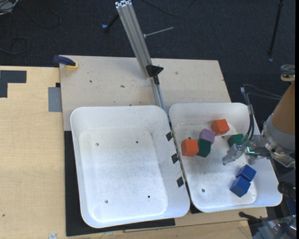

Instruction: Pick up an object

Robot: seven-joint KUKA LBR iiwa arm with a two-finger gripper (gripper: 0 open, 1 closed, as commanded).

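The right bin [209, 203] holds several blocks. Two orange cubes lie in it, one [220, 127] near the back and one [189, 147] by the left wall. A purple block [207, 135] and a dark green block [204, 148] sit between them. Two blue blocks [247, 173] [240, 185] lie at the front right. Another green block [235, 140] rests right beside my gripper [233, 155], which hangs low over the bin's right half, just left of the blue blocks. Nothing shows between its tips.
The left bin [119, 163] stands beside the right one, with black clips on the shared wall. A slanted aluminium bar [137, 39] rises behind the bins. A blue and yellow clamp [65, 61] lies at the board's back left corner.
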